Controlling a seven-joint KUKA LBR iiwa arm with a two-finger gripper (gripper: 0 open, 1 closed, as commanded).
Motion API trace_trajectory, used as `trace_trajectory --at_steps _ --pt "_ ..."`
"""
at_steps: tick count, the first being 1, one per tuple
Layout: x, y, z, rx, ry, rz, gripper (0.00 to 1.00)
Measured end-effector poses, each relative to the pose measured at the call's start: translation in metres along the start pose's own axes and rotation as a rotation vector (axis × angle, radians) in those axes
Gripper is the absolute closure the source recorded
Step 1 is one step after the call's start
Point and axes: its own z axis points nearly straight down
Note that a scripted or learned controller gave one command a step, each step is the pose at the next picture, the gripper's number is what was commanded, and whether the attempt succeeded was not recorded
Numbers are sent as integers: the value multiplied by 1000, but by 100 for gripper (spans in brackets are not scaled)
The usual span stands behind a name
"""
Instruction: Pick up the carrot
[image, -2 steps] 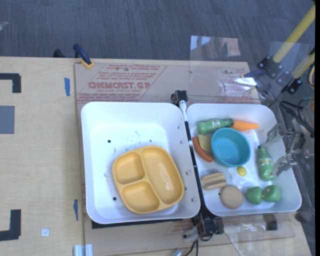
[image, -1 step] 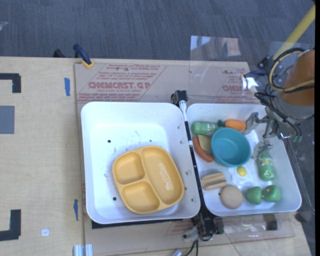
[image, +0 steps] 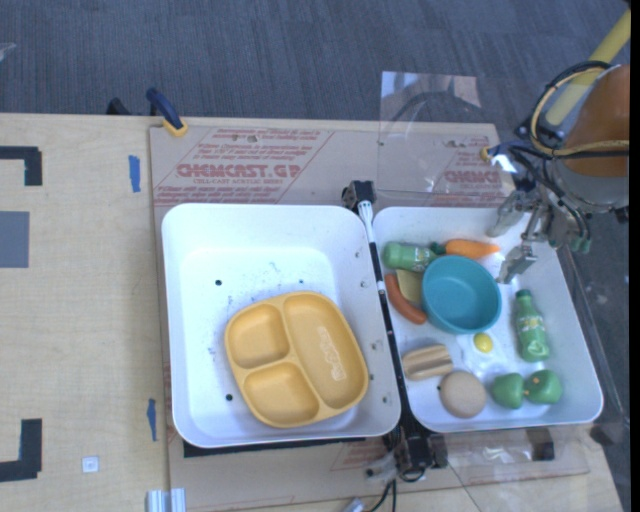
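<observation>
Carrot, small orange plastic toy (image: 470, 247), looking light, rigid and slick, is awaiting a mid-body pinch; open-fingered gripper (image: 530, 240) is hovering beside.

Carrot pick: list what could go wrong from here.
1. The carrot lies against the blue bowl and next to the green bottle, so the hand may bump them.
2. It sits close to the right bin's far wall, so the hand might clip that wall.
</observation>
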Motion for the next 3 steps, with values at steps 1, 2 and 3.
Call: trace_trajectory --at_steps 1,2,3 --pt "10 0 27 1 24 462 0" --pt "11 8 27 -6 29 816 0" --pt "7 5 14 -1 3 815 100"
